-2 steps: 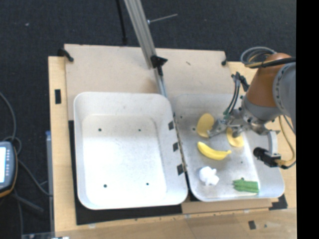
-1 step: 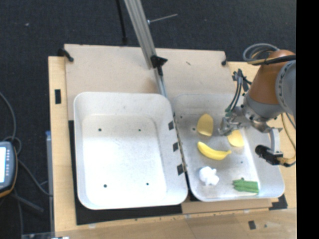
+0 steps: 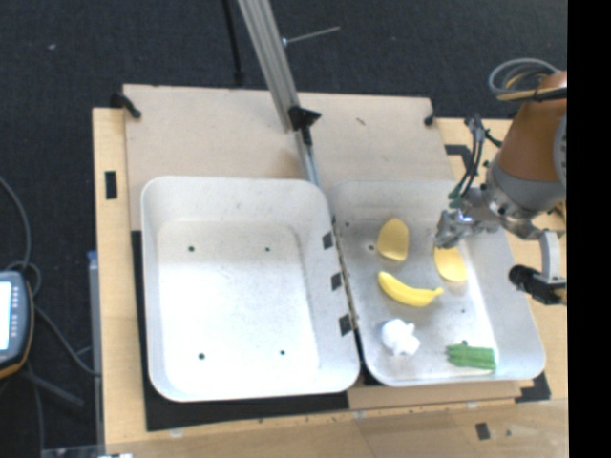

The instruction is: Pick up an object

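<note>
The right bin holds a yellow banana, a yellow rounded piece, another yellow piece, a small white object and a green object. My gripper hangs over the right bin's upper right part, just above the second yellow piece and to the right of the first. The arm's grey wrist and orange band rise behind it at the right edge.
The left bin sits beside the right one, their walls meeting near the middle. A slanted metal pole rises from the back of the bench. A handheld device lies off the bench at far left.
</note>
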{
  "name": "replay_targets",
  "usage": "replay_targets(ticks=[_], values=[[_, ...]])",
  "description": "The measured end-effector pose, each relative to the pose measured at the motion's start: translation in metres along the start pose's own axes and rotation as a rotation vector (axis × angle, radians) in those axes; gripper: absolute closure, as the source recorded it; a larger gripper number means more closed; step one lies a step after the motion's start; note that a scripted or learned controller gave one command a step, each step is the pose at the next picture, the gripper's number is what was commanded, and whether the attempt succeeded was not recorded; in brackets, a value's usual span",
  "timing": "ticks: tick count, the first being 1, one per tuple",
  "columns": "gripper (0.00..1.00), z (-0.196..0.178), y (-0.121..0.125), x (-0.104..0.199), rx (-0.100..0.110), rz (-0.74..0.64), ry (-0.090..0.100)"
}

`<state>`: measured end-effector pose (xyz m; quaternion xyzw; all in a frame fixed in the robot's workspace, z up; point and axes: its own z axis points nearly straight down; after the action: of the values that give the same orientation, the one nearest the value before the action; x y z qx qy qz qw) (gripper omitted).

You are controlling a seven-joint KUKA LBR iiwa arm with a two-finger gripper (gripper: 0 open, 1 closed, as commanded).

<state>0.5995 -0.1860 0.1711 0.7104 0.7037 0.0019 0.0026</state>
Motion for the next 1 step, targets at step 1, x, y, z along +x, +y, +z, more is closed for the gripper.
replay_targets(ticks=[1], values=[[1.00, -0.0468, 0.0085, 0.0014, -0.001, -0.012, -0.001]])
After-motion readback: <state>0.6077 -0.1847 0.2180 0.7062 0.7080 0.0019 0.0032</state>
